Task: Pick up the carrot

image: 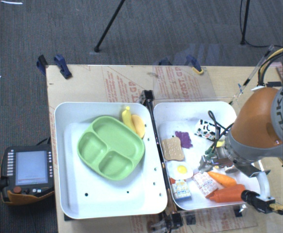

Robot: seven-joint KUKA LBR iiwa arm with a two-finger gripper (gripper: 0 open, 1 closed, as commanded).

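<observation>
Two white bins sit side by side on the bench (98, 79). One big grey arm (260, 125) with an orange band reaches in from the right, over the right bin (190, 108).

Inside the left bin (69, 178) lies a green plate (111, 148) with three parts. It is tilted a bit in the bin. Just beside its top right edge, a yellow banana (127, 118) and a yellow-orange fruit (138, 125) lie touching each other.

Lots of small toy foods are in the right bin. A big orange carrot (227, 194) lies near the bottom right corner. A smaller orange carrot (222, 179) lies just above it, close to the claw. A slice of brown toast (172, 149) is near the left wall, with a purple piece (183, 139) beside it. A fried egg (180, 170) lies under the toast. A small box (182, 189) is under the egg, and a pink and white packet (206, 182) is next to it. A black and white spotted thing (205, 128) sits higher up.

Down low, the claw (210, 161) hangs just above the packet and the small carrot. I cannot tell if the claw is open or closed. No carrot shows between its tips.
</observation>
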